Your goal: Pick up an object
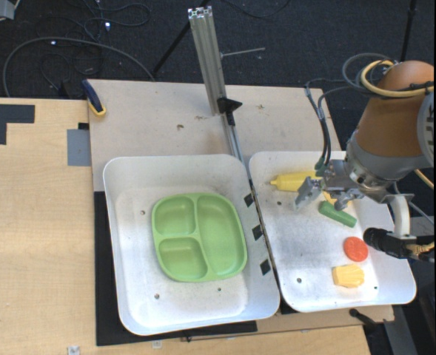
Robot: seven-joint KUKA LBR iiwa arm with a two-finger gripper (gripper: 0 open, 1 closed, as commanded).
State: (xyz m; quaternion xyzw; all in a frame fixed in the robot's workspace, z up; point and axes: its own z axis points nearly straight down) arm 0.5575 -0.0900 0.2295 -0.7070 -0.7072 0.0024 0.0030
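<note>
While the gripper [323, 192] hangs at right of centre, seemingly open and empty, the green stick [337, 214] lies just below-right.

The light fell evenly from above, bright enough that both white bins [180, 170] looked pale and a little washed out. Shadows were soft and short; a faint one lay under the green plate [200, 237], and another darkened the right bin beneath my wrist. My orange band [394, 117] caught a mild sheen along its top. The floor [69, 28] behind the bench stayed dark, its cables barely readable. The whole picture was somewhat soft and grainy, and small things on my side showed blurred edges.
</note>
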